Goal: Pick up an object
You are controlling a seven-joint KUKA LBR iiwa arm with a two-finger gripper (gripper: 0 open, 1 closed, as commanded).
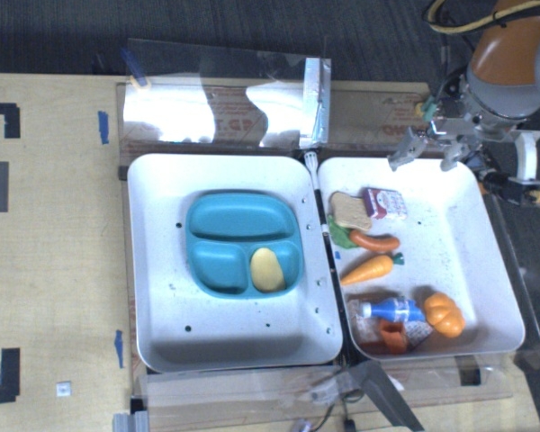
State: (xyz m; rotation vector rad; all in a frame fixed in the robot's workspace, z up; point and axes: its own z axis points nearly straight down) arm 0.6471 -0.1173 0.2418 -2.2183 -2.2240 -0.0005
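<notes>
Two shallow white bins side by side on a pale wooden bench, seen from above at a slant. Landmark for all places here: the right bin point(495, 241).

Inside the right bin, along its left wall: a slice of toy bread point(349, 209) toward the far end, touching a small maroon-and-white carton point(384, 203) on its right. Just nearer than the bread, a green leaf piece point(341, 236) and a red-orange chili point(374, 240), then a toy carrot point(369, 269) lying slantwise. At the near end of the right bin: a blue-and-white bottle point(389, 310) on its side, a small orange pumpkin point(442, 313) to its right, red and clear scraps point(394, 335) beneath.

Left of the right bin, the second bin point(153, 241), holding a blue divided tray point(225, 232) with a yellow lemon-like toy point(267, 269) in one compartment.

Gripper point(429, 156) at the far rim of the right bin, fingers spread apart, nothing between them. Orange-banded arm point(513, 48) rising behind, beyond the bin's far right corner.

Judgement on progress: nothing picked up yet. No chosen object evident; every toy resting in a bin, well apart from the fingers. Left to do: travel over a target, descent, closing on it, lift. Nearest candidates to the gripper: carton and bread.
</notes>
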